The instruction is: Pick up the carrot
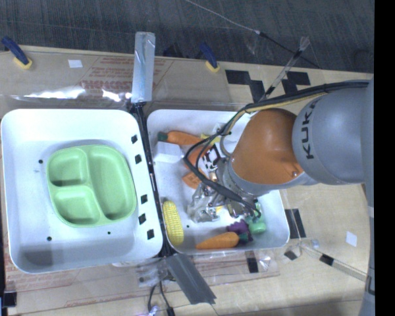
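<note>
An orange carrot (182, 137) with a green top lies at the back of the right bin (159, 125). A second orange carrot (217, 241) lies along that bin's front wall. My gripper (207, 206) hangs low over the middle of the right bin, between the two carrots, under the orange wrist band (266, 147). Its metal fingers are tangled in glare and cables, so their state is unclear. No carrot shows between them.
A yellow corn cob (173, 221) lies at the right bin's front left. A purple and green toy (245, 228) sits by the front carrot. The left bin (13, 176) holds a green divided plate (91, 184). Black cables trail from the arm.
</note>
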{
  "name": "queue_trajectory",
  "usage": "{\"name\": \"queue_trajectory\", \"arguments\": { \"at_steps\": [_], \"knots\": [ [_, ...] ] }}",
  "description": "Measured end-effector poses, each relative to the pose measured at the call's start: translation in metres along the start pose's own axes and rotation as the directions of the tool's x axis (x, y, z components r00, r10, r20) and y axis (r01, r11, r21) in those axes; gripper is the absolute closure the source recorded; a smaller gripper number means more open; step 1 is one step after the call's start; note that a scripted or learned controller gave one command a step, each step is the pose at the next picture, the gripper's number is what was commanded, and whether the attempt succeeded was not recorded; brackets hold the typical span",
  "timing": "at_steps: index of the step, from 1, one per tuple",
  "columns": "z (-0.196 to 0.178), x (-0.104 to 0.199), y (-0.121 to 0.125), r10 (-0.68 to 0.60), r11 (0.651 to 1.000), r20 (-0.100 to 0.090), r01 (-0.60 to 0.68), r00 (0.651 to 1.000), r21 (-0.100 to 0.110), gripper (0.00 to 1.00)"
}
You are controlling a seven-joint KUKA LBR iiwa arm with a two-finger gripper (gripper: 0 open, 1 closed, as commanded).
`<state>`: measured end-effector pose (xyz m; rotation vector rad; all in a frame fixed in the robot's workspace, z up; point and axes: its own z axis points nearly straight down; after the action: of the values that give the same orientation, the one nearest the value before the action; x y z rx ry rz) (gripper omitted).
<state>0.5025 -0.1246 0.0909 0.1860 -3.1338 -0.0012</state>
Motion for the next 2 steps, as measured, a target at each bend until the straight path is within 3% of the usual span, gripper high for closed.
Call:
{"name": "queue_trajectory", "arguments": {
  "at_steps": [1,2],
  "knots": [
    [0.0,0.0,0.0,-0.001,1.0,0.001,0.001,1.0,0.0,0.0],
    [-0.009,0.004,0.031,0.438,0.899,0.002,-0.438,0.899,0.001,0.0]
  ]
}}
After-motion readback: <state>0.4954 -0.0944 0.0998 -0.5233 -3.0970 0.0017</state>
